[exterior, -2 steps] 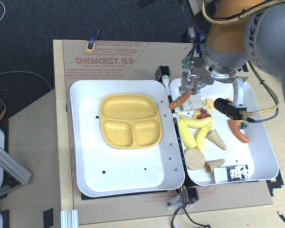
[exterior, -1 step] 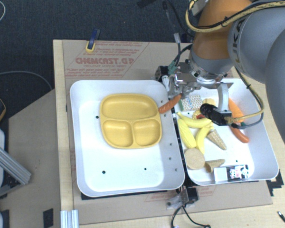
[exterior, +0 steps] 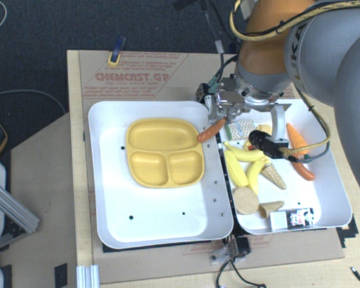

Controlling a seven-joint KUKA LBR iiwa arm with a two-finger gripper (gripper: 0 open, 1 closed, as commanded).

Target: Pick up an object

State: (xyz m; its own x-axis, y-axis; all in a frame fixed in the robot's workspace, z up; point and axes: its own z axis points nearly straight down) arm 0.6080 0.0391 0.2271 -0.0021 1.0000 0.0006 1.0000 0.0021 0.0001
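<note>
We see the fingers (exterior: 218,120) closed on one end of the orange sausage (exterior: 210,131), which hangs just below them; gripped so near its tip, it could slip free.

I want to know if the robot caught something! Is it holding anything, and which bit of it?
Yes. The gripper holds a small orange hot dog by its upper right end, pinched between the fingers; the rest hangs over the yellow tray.
</note>
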